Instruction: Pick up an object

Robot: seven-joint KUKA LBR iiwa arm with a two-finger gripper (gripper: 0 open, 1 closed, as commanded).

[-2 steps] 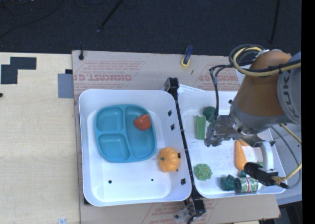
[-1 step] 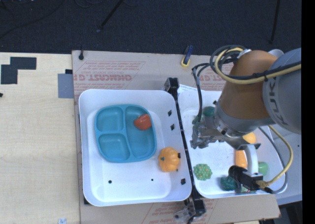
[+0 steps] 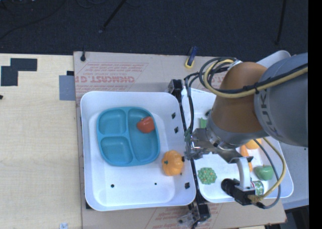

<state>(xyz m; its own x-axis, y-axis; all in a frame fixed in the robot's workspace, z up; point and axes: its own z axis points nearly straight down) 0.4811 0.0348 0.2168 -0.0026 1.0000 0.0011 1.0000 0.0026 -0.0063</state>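
My gripper [image 3: 193, 148] hangs below the orange wrist band, over the divider between the two bins. It is just right of an orange pepper-like toy [image 3: 172, 163], which lies in the left bin [image 3: 126, 193] against its right wall. In the right bin [image 3: 216, 195], a green bumpy ball [image 3: 207, 175] sits just below the gripper. An orange piece [image 3: 248, 149] and a green piece [image 3: 264, 172] lie further right, partly hidden by the arm. A red toy [image 3: 146, 124] rests in the upper right compartment of the blue divided plate [image 3: 116, 147].
The arm's bulk [image 3: 246, 107] and its looping cables cover most of the right bin. A black fitting [image 3: 235, 191] hangs near that bin's front edge. Cardboard [image 3: 115, 74] lies under the bins. A small blue and yellow tool [image 3: 190, 58] lies beyond them.
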